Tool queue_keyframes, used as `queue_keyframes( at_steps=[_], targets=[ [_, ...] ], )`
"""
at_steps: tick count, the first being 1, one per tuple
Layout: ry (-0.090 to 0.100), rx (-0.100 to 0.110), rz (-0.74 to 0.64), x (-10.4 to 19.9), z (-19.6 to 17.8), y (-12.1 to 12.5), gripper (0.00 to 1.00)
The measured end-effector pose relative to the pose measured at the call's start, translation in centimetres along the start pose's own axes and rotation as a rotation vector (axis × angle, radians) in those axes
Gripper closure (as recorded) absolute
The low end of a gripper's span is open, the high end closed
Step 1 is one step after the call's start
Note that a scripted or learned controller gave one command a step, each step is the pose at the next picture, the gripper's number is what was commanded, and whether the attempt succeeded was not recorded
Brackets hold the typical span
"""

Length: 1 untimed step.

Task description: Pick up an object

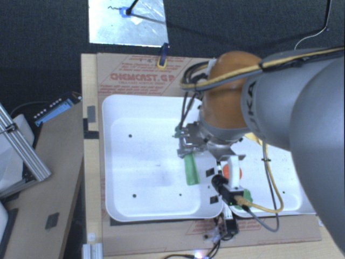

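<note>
Two shallow white bins side by side on the surface, both resting on one cardboard sheet (135,77) printed in red. Left bin (124,144) in plain sight, with three small dark dots on its floor. Right bin (288,196) largely covered by the one grey arm (296,107) reaching in from the right, with the orange band (226,90) just above the wrist.

One claw (188,146), metal, low over the right part of the left bin, near the wall shared by the two bins. Cannot tell whether clenched or released.

One green stick (191,170), long and narrow, in the left bin directly under the claw, with its upper end meeting the claw's underside and its lower end pointing toward the bin's near edge. Cannot tell whether gripped or merely touched.

One orange-red object (235,171) in the right bin, partly hidden behind wrist hardware. One small green piece (247,194) just below it, near the bin's front rim. One yellow cable (269,182) looping down over the right bin.

Off the cardboard: one shiny square sheet (126,12) at the top, one yellow-and-blue clip (162,58) at the cardboard's far edge, one blue-and-black strip (54,108) and one metal rail (21,144) at the left
</note>
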State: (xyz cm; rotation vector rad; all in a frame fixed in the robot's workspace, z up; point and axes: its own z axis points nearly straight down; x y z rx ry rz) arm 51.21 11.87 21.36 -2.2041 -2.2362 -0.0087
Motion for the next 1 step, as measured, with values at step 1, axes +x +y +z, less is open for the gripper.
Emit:
queue_keyframes(
  at_steps=[1],
  targets=[
    [-0.003,-0.001,0.007,2.99,-4.28,-2.55,1.00]
  ],
)
